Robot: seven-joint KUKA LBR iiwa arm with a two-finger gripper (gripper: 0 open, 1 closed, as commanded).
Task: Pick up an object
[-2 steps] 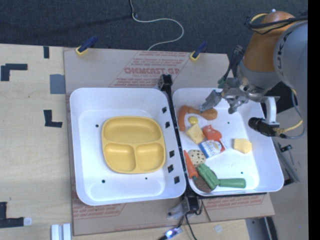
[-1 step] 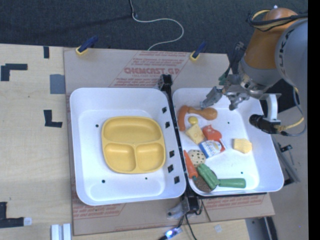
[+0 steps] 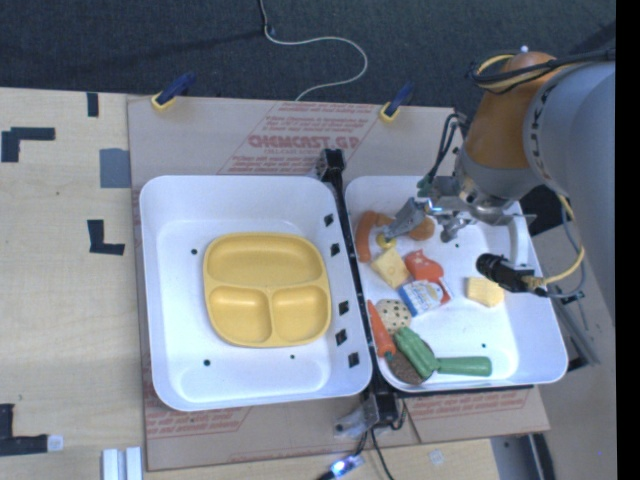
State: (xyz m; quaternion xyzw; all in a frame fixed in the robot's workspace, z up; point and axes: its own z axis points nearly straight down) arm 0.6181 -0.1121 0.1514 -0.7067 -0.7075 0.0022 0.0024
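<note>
Fingers of our gripper [image 3: 428,218] stand apart, holding nothing, above the right bin [image 3: 545,353] near an orange toy [image 3: 368,226]. Our left bin [image 3: 160,268] holds a yellow divided plate [image 3: 267,288]; cardboard [image 3: 200,138] lies beneath.

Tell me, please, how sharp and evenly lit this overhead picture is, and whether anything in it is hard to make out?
Camera view: lighting is soft and even, with faint shadows under the yellow tray and toys; the white bins show no glare; the tool is slightly blurred, and the small toys look soft in detail.
</note>
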